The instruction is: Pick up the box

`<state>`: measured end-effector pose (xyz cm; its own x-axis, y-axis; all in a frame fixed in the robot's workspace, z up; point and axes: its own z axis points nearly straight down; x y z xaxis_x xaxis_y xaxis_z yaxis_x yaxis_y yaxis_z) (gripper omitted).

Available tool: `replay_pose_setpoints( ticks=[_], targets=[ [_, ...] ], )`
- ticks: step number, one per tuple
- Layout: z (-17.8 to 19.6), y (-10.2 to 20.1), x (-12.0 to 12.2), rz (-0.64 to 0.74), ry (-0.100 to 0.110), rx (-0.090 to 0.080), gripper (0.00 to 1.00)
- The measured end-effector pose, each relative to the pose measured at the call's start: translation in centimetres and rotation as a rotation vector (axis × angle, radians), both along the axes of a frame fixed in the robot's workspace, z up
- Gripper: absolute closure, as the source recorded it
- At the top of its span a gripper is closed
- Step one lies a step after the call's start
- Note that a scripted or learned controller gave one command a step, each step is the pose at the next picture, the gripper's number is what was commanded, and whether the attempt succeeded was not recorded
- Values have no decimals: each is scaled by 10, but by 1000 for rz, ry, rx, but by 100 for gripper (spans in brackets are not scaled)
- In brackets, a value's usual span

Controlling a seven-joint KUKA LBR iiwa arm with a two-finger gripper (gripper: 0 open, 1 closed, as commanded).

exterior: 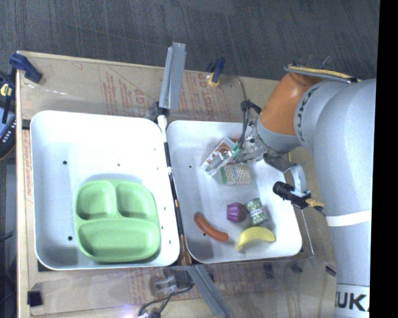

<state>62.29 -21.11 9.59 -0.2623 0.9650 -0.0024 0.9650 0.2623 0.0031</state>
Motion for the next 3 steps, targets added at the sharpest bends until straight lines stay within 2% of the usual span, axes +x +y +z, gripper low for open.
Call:
replay_pose_setpoints(
  ticks=[1,2,3],
  targets=[
    [10,0,0,2,3,1,100],
    [121,29,-35,310,2,-1,100],
    [18,101,-86,250,9,3,100]
  ],
)
